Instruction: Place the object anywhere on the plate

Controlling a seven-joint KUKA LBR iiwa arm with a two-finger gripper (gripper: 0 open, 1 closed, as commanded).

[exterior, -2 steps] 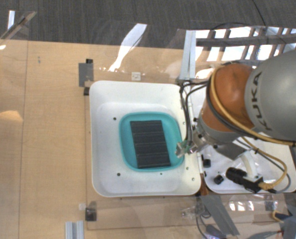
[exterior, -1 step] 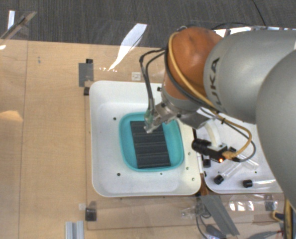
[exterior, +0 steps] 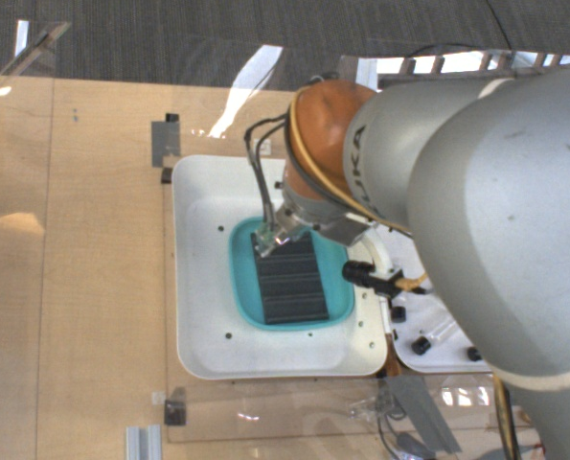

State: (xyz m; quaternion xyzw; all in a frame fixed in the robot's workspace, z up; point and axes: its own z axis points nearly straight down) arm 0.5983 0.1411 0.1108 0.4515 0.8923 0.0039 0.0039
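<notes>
A teal plate [exterior: 243, 286] with rounded corners lies in the middle of the left white bin [exterior: 203, 257]. My gripper [exterior: 290, 278] hangs directly over the plate. From above it shows as a dark ribbed block that covers most of the plate's centre and right half. The grey arm with its orange band [exterior: 328, 127] reaches in from the right and looms over the bin's right side. Whatever lies under the gripper body is hidden from this camera.
The right white bin [exterior: 438, 348] peeks out beneath the arm, with a few small dark pieces on it. Black clamps [exterior: 169, 140] stand at the left bin's corners. Bare wooden bench extends to the left.
</notes>
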